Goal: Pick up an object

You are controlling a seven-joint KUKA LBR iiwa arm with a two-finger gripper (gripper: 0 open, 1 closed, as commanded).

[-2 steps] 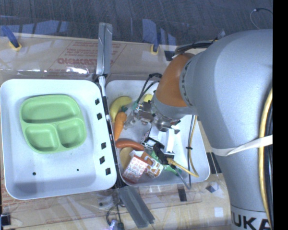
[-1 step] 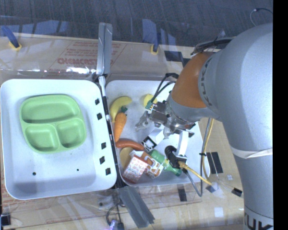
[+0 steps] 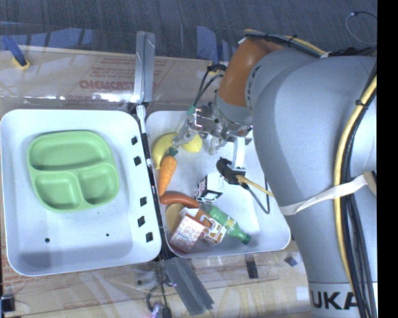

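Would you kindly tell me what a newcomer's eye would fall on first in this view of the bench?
First comes the big grey arm with its orange band, reaching in from the right over the right bin. Next is the light green divided plate, lying alone in the left bin. Then the heap of small things in the right bin: a carrot, a yellow lemon and a green bottle near the front.

Green divided plate (image 3: 71,169) (three compartments) in left white bin (image 3: 13,244)
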